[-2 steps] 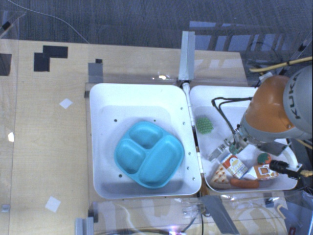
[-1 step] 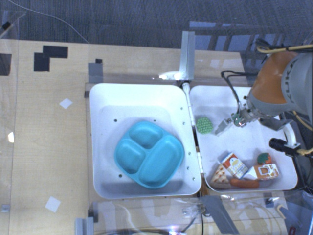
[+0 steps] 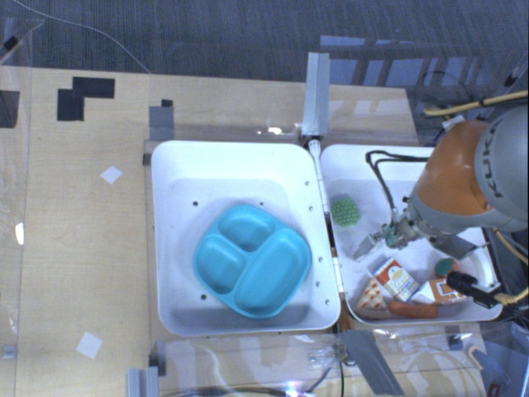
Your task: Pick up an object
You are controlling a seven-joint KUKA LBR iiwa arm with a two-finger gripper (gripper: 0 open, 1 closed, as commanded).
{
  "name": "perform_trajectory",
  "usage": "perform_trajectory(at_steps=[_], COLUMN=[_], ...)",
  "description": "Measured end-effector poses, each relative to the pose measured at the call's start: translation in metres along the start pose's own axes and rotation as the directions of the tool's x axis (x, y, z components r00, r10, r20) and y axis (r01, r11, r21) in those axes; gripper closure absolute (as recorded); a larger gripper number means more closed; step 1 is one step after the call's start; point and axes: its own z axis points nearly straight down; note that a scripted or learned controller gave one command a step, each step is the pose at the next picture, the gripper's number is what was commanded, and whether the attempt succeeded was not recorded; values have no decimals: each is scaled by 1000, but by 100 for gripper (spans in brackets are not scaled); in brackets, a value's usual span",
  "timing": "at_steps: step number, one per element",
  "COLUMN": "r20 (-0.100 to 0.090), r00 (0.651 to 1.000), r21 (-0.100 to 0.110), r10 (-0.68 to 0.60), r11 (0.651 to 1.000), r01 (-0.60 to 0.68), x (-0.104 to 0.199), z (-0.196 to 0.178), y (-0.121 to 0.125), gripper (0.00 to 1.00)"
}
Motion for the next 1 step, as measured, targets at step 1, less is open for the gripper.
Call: perform_trajectory(at_steps=[1], r20=[-1], r00=[998], r21=[4], r10=[65], r11=[998], r01=[-65], x=[-53], z=[-24], y=[50], gripper=[0])
